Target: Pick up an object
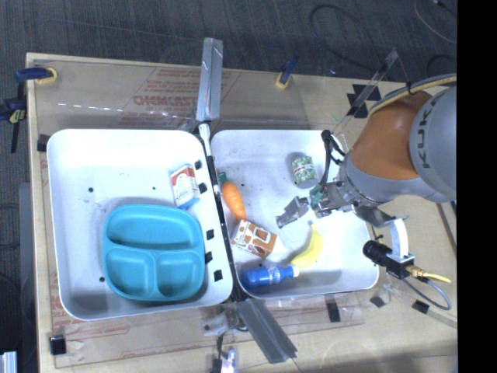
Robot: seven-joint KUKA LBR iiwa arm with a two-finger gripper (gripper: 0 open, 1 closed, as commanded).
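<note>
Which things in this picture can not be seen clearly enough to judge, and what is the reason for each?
- Gripper, camera view: too small and blurred to tell the fingers' state.
- Banana: its upper end is hidden under the gripper.
- Small carton in the left bin: print too small to read.
- Can in the right bin: label blurred.
- Blue bottle: lies against the bin wall; label unreadable.

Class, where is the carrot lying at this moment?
The carrot lies in the right bin, close against its left wall by the divider, just above the small orange-and-white carton and left of the gripper.
</note>
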